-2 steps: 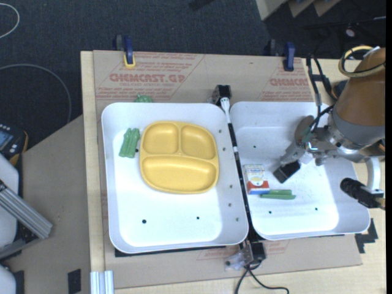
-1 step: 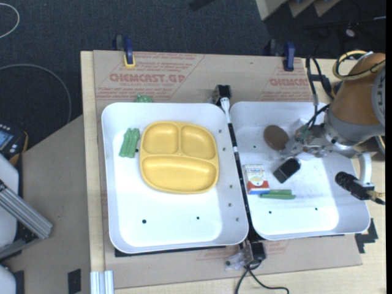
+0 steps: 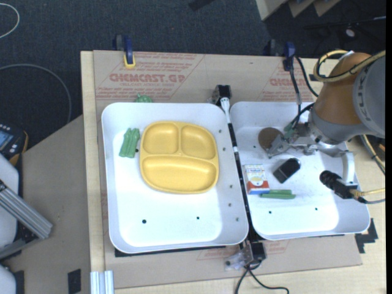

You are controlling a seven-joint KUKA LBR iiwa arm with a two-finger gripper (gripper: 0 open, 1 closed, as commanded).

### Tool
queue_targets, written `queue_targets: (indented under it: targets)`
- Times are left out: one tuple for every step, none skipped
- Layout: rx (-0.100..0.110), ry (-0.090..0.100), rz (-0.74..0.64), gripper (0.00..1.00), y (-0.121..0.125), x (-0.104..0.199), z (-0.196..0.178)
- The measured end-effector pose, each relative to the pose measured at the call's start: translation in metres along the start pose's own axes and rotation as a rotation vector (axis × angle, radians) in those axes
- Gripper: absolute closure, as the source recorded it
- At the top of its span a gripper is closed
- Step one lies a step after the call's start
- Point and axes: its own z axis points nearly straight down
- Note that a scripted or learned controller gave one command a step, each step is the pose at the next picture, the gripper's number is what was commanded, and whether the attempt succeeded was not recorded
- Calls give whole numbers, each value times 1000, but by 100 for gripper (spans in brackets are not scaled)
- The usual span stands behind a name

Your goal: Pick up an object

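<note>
My gripper hangs low over the upper middle of the right bin, under the grey wrist with its orange band. A brown round object lies just left of it, close to or touching it. A small black block sits just below the gripper, apart from it. Lower left in that bin lie a white and orange packet and a green marker. The wrist hides the part of the bin behind it.
The left bin holds a yellow divided plate and a green object near its left wall. A black cable fitting juts over the right bin's right side. A ridge with screws separates the bins.
</note>
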Motion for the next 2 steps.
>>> queue_targets:
  targets:
    - [27,21,-2,0,-59,-2,11]
    - [20,20,-7,0,-104,47,-95]
